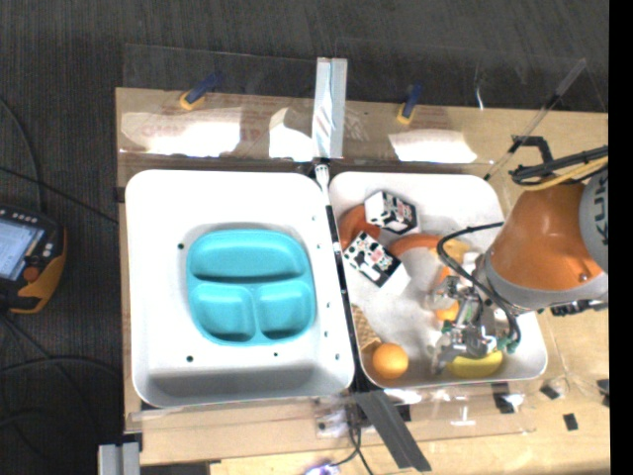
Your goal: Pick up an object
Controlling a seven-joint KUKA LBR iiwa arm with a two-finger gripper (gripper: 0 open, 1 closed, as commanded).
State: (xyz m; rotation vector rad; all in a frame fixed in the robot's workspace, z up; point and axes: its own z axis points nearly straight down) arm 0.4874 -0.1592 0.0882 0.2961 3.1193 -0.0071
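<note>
- Over the right bin [514,364], the gripper [457,342] hangs low near the front, just above a banana [477,365]; whether its fingers are apart or together cannot be told.
- An orange [390,360] sits left of the banana, near the bin's front wall.
- Two patterned black-and-white blocks [374,256] lie further back.
- A blue tray [247,283] fills the left bin [158,216].
</note>
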